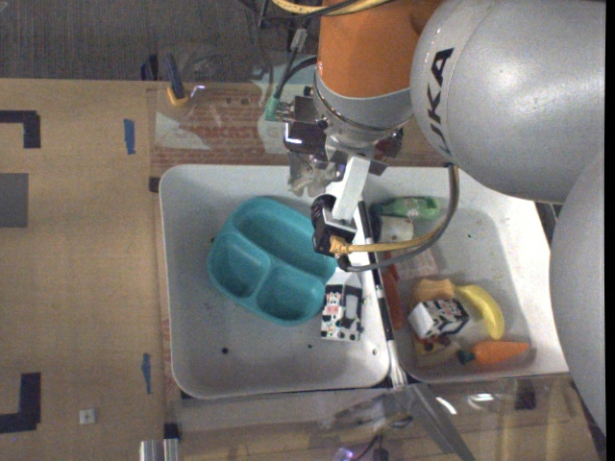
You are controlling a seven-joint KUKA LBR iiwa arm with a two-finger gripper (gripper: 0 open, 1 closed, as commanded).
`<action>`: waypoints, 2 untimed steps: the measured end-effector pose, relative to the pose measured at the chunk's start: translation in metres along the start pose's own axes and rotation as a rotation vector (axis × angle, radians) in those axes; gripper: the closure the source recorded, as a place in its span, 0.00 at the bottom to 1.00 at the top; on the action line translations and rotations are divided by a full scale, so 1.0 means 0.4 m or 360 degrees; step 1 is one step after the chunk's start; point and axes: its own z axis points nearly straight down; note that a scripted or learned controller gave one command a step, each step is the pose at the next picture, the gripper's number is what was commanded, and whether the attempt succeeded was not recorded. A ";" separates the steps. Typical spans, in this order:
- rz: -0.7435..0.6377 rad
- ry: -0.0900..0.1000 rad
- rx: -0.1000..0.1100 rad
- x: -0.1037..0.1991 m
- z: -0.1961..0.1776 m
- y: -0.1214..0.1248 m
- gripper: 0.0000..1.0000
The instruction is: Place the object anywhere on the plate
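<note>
Arm: grey with an orange band, coming in from the upper right, its wrist above the far side of the left bin.
Tool [312, 177]: over the far rim of the left bin, just beyond the far right edge of the plate, pale and blurred against the bin wall.
Tool state: cannot tell whether it is spread or pressed together.
Plate [267, 257]: teal, split into compartments, lying flat and turned at a slant in the middle of the left bin.
Carton [343, 316]: small, white with black print and a red spot. It lies on the floor of the left bin at the plate's near right corner, off the plate. I cannot tell whether it touches the rim. It is close to the wall between the two bins.
Left bin [178, 286]: white and shallow, holding the plate and the carton.
Right bin [524, 233]: white, just beside the left bin, with its things crowded at the near end.
Bottle [408, 206]: green, on its side at the far left of the right bin.
Banana [484, 308]: yellow, near the middle of the right bin.
Box [438, 319]: small and printed, just left of the banana.
Carrot [501, 353]: orange, at the near wall, below the banana.
Table [77, 257]: tan board to the left of the bins, with blue tape [130, 135] on it.
</note>
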 end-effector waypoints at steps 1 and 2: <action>-0.0037 0.0009 -0.0008 0.089 0.596 -0.045 1.00; 0.0325 0.0046 -0.0018 0.043 0.596 0.023 1.00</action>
